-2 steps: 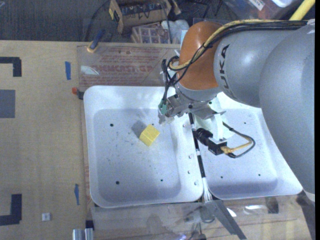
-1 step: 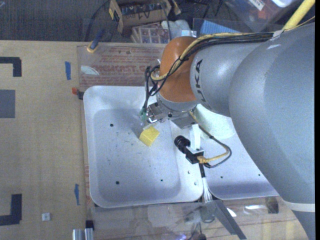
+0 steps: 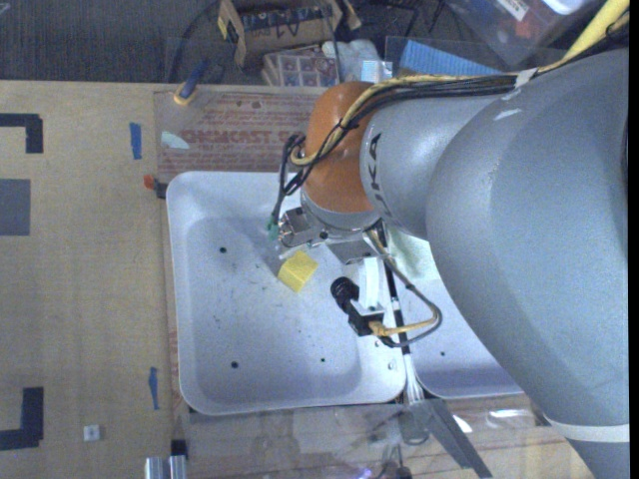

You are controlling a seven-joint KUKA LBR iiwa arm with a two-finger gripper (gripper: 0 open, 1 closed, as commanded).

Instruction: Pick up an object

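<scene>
Yellow block (image 3: 298, 270): small cube-like piece lying tilted on the floor of my left white bin (image 3: 215, 367), toward its upper right part, just below my wrist.
My pincer (image 3: 283, 230): hangs low over that bin, just above and left of the yellow block; from this angle my own wrist hides the tips, so I cannot tell whether it is wide, narrow or holding anything.
My arm (image 3: 499, 198): reaches in from the right, grey and bulky, with the orange band (image 3: 334, 163) just above the wrist; it covers much of the second bin (image 3: 469, 379), whose lower rim shows beside the first.
Cables (image 3: 384, 312): black and yellow leads loop down from my wrist over the seam between the two bins.
Bench (image 3: 80, 297): pale wood, with blue tape strips (image 3: 136, 140) and black corner marks (image 3: 25, 133) to the left of the bins.
Bin floor: a few dark specks, well apart from the block.
</scene>
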